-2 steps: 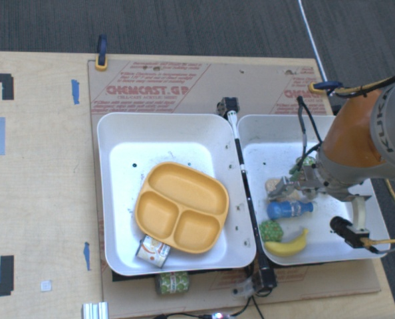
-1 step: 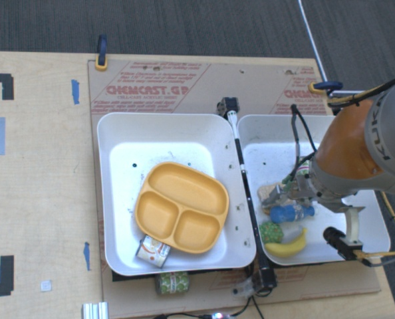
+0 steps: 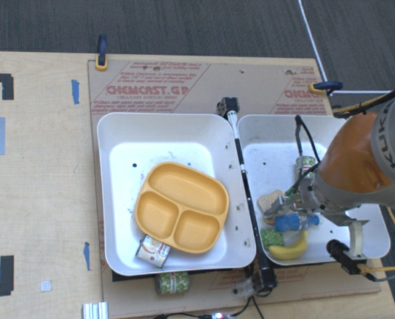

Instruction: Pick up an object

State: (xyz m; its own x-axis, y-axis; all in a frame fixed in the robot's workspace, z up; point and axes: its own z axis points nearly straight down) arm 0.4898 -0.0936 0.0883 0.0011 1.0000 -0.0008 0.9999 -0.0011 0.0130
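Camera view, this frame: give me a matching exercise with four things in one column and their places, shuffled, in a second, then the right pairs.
Things:
1. yellow divided plate
2. banana
3. small can with the white label
4. green-labelled can

Places:
A. on the bench, outside the bins, just in front of the left bin
B. in the left bin's near corner, partly under the plate's edge
C. at the near edge of the right bin, below the end effector
D. middle of the left bin

Pairs: 1-D, 2-C, 3-B, 4-A
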